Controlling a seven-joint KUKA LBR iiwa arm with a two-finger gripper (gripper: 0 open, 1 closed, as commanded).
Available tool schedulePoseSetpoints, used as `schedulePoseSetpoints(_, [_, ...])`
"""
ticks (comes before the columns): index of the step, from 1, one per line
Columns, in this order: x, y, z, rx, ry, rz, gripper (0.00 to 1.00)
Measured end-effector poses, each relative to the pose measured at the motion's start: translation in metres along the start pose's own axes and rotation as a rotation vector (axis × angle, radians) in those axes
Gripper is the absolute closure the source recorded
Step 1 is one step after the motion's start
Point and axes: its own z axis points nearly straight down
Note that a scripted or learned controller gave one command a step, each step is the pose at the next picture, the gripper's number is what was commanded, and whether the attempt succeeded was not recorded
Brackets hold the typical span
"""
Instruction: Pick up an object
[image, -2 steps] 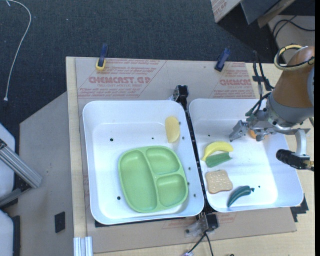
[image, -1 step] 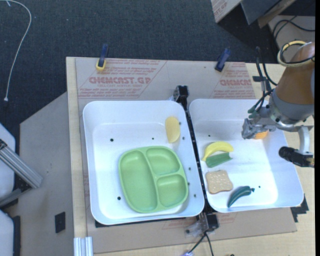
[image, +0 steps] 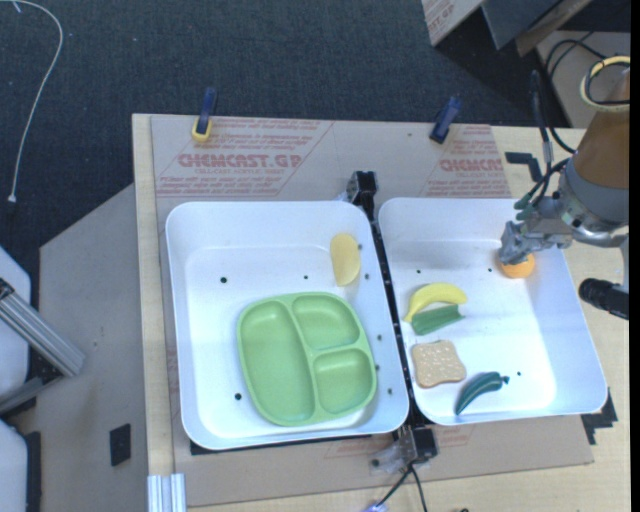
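Nearest the camera, along the front of the bench, the left bin holds a green divided plate with three compartments. In the front of the right bin lie a dark green pepper and, just behind it to the left, a slice of toast. Farther back sit a yellow banana and a green pod-like piece, touching each other near the divider between the bins. In the left bin's back right corner, a pale yellow piece rests just beside that divider.

At the back of the right bin, the gripper hangs directly over a small orange object, which lies on the bin floor near the rear wall. The claw hides most of it, so whether the fingers are spread or closed on it cannot be told from this angle.

The step in hand looks like the grasp itself: the claw is down at the orange object, the likely target. The next move probably calls for a firm close around it and a straight lift, clear of the rear wall.

Beyond the bins, the brown protective sheet on the bench carries red print reading "CHEMCAST G.P", repeated partly on the right. A yellow-and-blue clamp and a blue clamp pin the far edge.
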Motion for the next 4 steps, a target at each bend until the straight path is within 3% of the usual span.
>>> schedulePoseSetpoints(1, [0.0,0.002,-0.044,-0.001,0.0,-0.001,1.0])
schedulePoseSetpoints(4, [0.155,0.031,-0.043,0.002,0.003,-0.006,1.0])
